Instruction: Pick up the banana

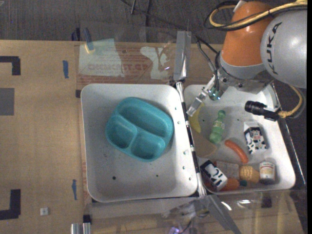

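The banana (195, 123) is a pale yellow piece lying along the left wall of the right bin (287, 152), near its far end. My gripper (201, 101) hangs just above the banana's upper end, low in the bin's far left corner. The grey arm with its orange band reaches in from the upper right. The gripper partly covers the banana's top.
In the right bin lie a green bottle (217, 126), an orange-red sausage (236, 151), a cow-patterned carton (255, 139), a small jar (266, 172), a yellow toy (248, 173) and a black-and-white item (214, 174). The left bin (97, 179) holds a teal divided plate (140, 128).
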`<state>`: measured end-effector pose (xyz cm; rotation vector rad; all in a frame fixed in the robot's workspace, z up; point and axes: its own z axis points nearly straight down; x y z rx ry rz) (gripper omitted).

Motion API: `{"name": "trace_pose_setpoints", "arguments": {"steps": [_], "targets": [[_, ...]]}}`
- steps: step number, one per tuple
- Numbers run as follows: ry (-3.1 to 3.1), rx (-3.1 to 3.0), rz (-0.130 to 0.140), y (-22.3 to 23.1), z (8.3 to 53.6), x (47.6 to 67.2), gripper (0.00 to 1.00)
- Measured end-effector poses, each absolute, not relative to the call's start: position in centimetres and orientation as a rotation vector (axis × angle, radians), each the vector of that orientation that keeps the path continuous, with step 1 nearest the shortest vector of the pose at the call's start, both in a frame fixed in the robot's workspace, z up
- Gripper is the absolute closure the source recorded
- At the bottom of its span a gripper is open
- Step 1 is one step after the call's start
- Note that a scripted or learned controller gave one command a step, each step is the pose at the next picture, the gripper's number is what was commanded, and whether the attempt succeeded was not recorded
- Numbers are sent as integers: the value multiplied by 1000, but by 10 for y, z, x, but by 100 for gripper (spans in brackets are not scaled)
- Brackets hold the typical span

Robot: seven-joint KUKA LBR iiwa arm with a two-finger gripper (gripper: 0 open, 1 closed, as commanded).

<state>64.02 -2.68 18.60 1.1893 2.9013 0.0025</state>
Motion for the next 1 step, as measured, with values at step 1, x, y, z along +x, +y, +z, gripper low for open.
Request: {"name": "trace_pose_setpoints", "arguments": {"steps": [1], "targets": [[2640,1689,3,-87,258,655,0]]}}
